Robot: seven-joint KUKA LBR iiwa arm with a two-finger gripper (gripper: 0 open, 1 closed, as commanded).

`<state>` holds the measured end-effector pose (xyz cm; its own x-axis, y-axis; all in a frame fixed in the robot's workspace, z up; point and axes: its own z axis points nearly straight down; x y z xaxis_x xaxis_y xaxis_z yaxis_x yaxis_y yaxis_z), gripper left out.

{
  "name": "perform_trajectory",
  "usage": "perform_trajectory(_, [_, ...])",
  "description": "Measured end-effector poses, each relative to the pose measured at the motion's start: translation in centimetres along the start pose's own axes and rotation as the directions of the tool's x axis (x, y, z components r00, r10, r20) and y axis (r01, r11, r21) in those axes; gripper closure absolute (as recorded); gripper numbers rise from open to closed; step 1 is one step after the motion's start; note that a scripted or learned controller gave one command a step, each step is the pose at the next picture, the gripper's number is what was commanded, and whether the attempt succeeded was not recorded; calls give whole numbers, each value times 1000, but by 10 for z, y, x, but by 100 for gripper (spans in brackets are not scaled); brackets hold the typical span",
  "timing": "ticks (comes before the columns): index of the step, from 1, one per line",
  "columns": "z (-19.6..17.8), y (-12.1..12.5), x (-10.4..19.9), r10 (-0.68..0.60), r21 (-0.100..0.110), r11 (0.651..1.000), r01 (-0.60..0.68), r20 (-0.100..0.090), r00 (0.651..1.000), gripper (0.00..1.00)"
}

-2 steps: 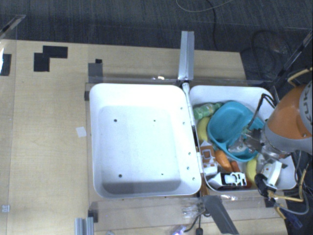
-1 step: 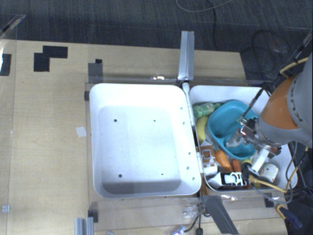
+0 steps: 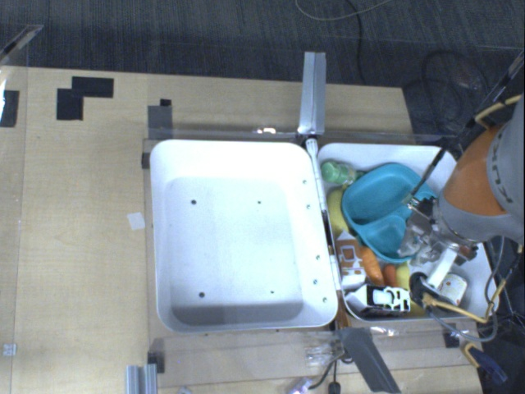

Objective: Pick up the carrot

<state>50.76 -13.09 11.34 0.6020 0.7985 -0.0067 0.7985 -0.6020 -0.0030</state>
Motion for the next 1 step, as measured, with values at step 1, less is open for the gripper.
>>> perform_trajectory(1, [-94,85,-19,7,0,1000,-7,-2,1000,100])
